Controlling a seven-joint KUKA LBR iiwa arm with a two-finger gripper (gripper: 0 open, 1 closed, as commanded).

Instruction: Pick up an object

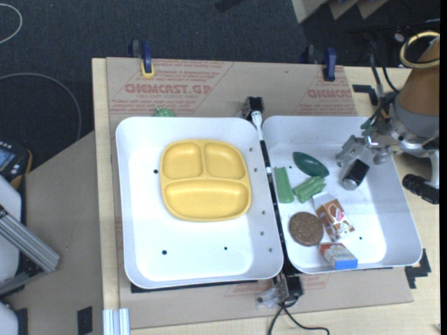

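Approach step. I see gripper [359, 153] over the far side of the right bin [385, 218], grip state unclear, nothing visibly held. Dark green leaf [311, 164] lies just left. Next: shift left and descend.

Yellow divided tray [205, 180] in white bin [137, 208]

One fixed overhead camera, aslant above both bins [140, 208]
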